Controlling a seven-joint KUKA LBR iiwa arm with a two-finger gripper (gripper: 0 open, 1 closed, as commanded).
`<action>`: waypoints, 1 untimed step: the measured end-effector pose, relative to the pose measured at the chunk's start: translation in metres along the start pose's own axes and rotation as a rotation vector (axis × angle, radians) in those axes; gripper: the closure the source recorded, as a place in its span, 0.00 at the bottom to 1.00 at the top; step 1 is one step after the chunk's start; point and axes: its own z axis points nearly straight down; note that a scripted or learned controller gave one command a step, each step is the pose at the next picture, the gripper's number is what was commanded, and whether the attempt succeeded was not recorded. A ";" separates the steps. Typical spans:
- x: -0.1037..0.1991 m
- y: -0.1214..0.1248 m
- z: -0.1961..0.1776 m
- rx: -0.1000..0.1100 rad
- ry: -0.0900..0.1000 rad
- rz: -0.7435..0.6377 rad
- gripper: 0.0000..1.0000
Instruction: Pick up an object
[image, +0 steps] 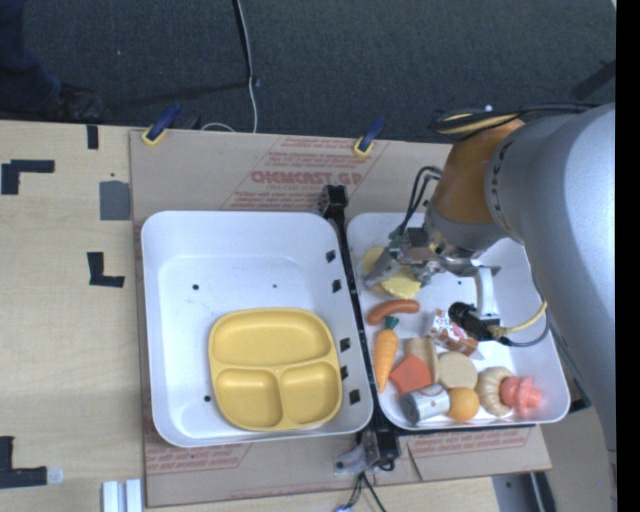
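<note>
My gripper (413, 256) hangs low over the back left part of the right bin (530, 290), on the grey arm with its orange band (475, 180). Just under and left of it lie a pale yellow piece (377, 261) and a yellow banana-like piece (401, 287). In front of those lie a brown sausage (392, 311) and an orange carrot (385, 356). I cannot make out anything held by the gripper.
The front of the right bin is crowded: a red wedge (410, 375), a round biscuit (457, 370), a silver can (428, 403), an orange ball (463, 404), a pale pastry (495, 390), a pink piece (527, 396). The left bin (200, 250) holds a yellow divided plate (275, 378).
</note>
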 end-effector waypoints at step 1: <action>0.074 -0.030 -0.096 -0.005 0.000 -0.005 1.00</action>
